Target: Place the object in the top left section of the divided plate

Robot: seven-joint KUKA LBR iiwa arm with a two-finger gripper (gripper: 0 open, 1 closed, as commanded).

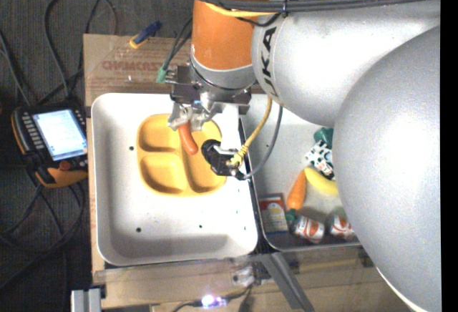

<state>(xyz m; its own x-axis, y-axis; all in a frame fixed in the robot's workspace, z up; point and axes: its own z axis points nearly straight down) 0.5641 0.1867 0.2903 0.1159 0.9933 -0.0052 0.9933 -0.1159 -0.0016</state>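
Orange-red and slender, the object (188,139) is seen as a small sausage-like piece, hanging just below the gripper (187,119) with its long axis running steeply down and slightly to the right in the camera view. Its upper end is tucked between the fingers, which appear pinched on it, so it is judged to be held rather than lying loose. Its lower end points toward the middle of the yellow divided plate (159,174), above the ridge where the sections meet. The top left section (157,133) lies just to the left of the piece, so a short shift leftward is what the coming move is judged to turn on before any release; dropped from here, the piece could land on a divider or roll into a neighbouring section. The plate rests in the left white bin (114,232). In the right bin (275,242), well apart, a carrot (296,192), a banana (322,183) and small cans (310,229) are gathered
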